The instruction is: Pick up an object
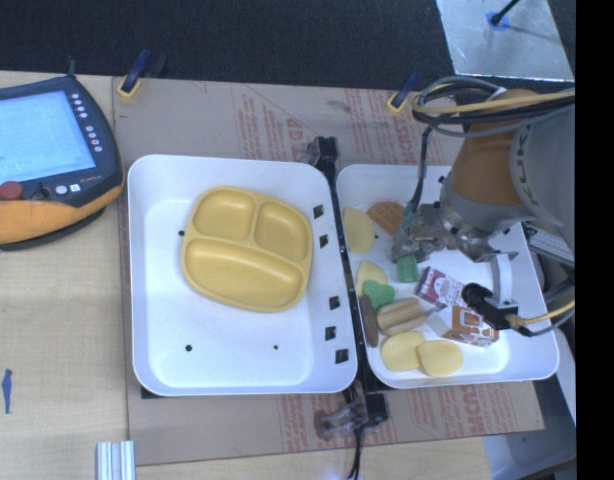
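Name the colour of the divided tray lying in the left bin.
Yellow: the divided tray shows plainly in the camera view, in the left bin.

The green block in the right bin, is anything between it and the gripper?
Nothing visible stands between them. The gripper is low in the right bin, right above the green block. An orange-brown piece and a pale yellow piece lie close on the side toward the left bin.

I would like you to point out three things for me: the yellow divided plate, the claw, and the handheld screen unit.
Plate [249,248]: camera view, on the ridge between its compartments.
Claw [415,236]: camera view, at its tip over the right bin.
Screen unit [37,138]: camera view, on the lit display.
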Robot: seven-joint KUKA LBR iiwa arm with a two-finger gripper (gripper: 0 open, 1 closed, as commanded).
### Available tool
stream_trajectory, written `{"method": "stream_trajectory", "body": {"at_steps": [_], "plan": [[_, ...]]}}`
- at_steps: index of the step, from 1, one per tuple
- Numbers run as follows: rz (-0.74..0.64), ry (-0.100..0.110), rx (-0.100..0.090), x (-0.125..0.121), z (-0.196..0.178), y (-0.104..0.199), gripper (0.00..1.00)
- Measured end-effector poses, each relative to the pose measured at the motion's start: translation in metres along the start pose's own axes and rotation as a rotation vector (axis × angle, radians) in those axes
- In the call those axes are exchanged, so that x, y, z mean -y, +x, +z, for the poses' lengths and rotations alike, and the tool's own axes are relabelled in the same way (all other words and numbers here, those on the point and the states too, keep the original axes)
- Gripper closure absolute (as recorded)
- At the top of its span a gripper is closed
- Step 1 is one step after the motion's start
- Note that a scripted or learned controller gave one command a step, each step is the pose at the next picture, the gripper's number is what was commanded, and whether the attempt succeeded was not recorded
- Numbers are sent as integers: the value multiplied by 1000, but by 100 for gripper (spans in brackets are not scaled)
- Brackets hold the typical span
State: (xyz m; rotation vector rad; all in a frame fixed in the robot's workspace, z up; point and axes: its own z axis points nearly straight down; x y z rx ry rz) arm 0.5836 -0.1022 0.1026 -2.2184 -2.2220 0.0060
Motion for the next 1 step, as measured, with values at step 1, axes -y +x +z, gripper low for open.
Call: {"method": "stream_trajectory", "body": {"at_steps": [1], "plan": [[-7, -11, -3, 6, -95, 43, 100]]}}
